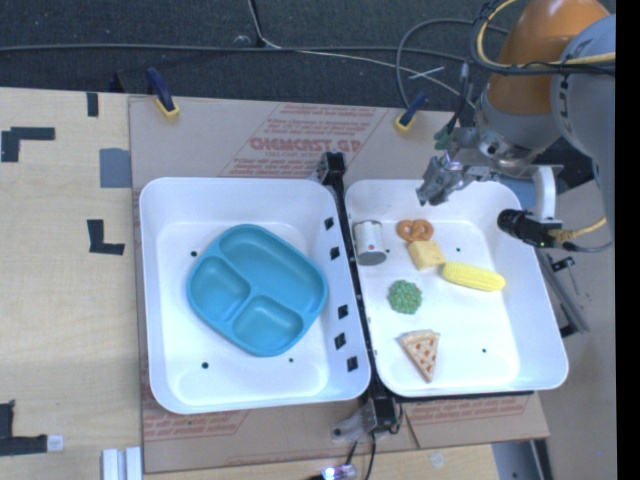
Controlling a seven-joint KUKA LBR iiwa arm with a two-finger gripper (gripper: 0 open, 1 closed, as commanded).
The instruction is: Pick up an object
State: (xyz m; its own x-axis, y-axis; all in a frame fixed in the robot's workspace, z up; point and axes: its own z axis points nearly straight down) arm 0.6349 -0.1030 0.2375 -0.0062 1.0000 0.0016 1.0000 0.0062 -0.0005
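Observation:
The right bin [520,363] holds a small silver can [369,240] lying near its left wall, a brown pretzel [414,230], a pale yellow cheese block [427,255], a yellow corn cob [472,277], a green broccoli piece [404,296] and a pizza slice [421,352]. My gripper [436,189] hangs over the bin's back edge, up and to the right of the pretzel, with nothing visible between its fingers. The grey arm with its orange band [545,28] comes in from the upper right.
In the left bin [170,368] lies a blue divided plate [257,287]. Black clips run along the wall between the bins. Cables loop behind the arm, and a black cylinder [522,225] sticks out over the right bin's right rim.

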